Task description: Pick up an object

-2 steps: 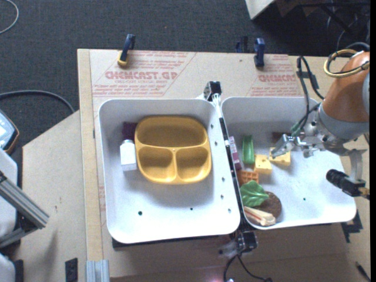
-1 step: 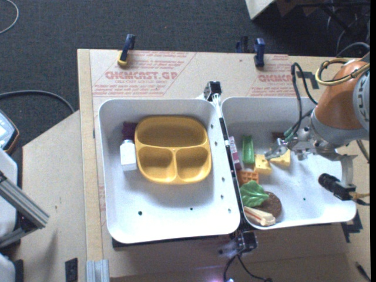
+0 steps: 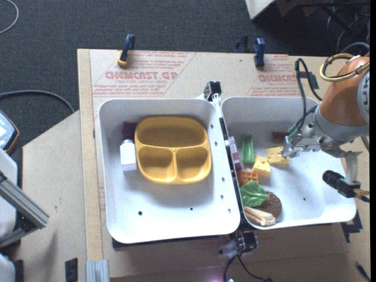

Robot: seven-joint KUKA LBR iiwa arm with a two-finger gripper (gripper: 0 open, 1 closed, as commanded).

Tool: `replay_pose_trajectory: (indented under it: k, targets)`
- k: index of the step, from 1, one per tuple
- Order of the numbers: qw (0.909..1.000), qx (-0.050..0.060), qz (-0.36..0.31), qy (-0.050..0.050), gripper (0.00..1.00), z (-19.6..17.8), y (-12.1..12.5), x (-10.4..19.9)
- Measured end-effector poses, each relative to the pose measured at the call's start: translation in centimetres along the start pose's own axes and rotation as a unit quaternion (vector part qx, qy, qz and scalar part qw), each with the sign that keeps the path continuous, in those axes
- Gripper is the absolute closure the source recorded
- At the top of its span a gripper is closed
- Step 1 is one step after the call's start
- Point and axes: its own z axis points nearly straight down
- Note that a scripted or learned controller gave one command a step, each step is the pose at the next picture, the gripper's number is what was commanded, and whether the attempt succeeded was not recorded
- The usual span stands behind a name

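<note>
Dark carpet surrounds a pale board surface [image 3: 176,69] printed with red lettering, and three clamps grip its far edge: one yellow-and-blue [image 3: 126,50] near the far left corner and two blue ones [image 3: 251,47] right of the middle. Two shallow white bins sit side by side on the surface.

In the left bin [image 3: 111,175] lies one yellow divided tray [image 3: 173,148] with three compartments, filling the middle of the bin. Just beside the tray's left edge stands one small white bottle [image 3: 128,154], with one dark maroon item [image 3: 129,128] just behind it, toward the bin's far left corner.

The right bin [image 3: 305,204] holds toy food gathered along its left wall. I count one green pepper-like piece [image 3: 248,148], one pale yellow cheese wedge with holes [image 3: 276,155], one smaller yellow block [image 3: 262,166], one orange waffle square [image 3: 247,176], one green leafy piece [image 3: 254,192], one brown round cookie [image 3: 272,204] and one tan bread-like stick [image 3: 260,217] at the near left corner. One dark brown strip [image 3: 279,136] lies toward the far wall.

One grey arm with an orange band [image 3: 346,101] reaches in over the right bin's right edge. Its gripper [image 3: 289,150] sits low, touching or just beside the right edge of the cheese wedge; whether the jaws are wide or narrow I cannot tell, and nothing is visibly held.
</note>
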Motion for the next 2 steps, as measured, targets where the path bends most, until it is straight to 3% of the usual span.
replay_pose_trajectory:
  k: [2]
  targets:
    - [1.0000,0.003,-0.002,0.002,1.00,-12.4,1.5,0.6]
